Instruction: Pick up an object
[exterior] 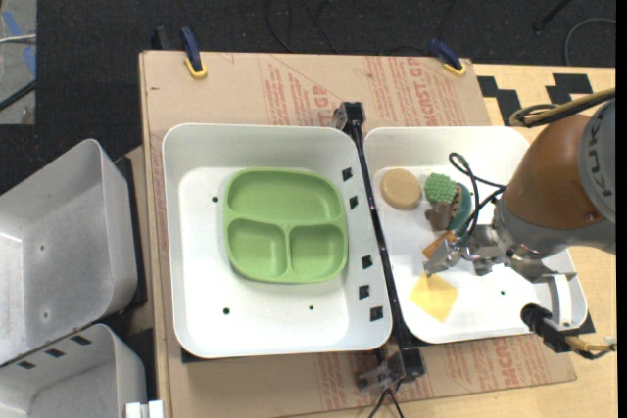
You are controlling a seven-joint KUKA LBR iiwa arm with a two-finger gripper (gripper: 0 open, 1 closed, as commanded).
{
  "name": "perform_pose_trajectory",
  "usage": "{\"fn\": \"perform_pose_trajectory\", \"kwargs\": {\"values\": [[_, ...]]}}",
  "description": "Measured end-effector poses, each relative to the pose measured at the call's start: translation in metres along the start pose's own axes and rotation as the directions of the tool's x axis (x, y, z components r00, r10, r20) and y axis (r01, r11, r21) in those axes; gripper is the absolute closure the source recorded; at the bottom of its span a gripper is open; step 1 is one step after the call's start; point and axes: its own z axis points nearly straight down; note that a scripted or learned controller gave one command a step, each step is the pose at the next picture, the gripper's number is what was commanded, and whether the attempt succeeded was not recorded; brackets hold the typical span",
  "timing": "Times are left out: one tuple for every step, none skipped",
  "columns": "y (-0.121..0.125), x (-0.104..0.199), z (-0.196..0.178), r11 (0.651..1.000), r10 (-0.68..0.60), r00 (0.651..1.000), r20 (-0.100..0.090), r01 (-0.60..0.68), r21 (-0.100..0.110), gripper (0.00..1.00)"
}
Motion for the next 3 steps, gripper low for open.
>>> {"fn": "perform_pose_trajectory", "kwargs": {"values": [[0.002, 0.000, -0.014, 1.000, 0.003, 1.000, 0.002, -0.003, -0.007, 1.00], [-0.003, -0.010, -0.067, 1.000, 0.001, 1.000, 0.004, -0.001, -0.011, 1.00], [-0.001, -0.010, -0.120, 1.000, -0.005, 1.000, 0.004, 0.006, -0.013, 1.00]]}}
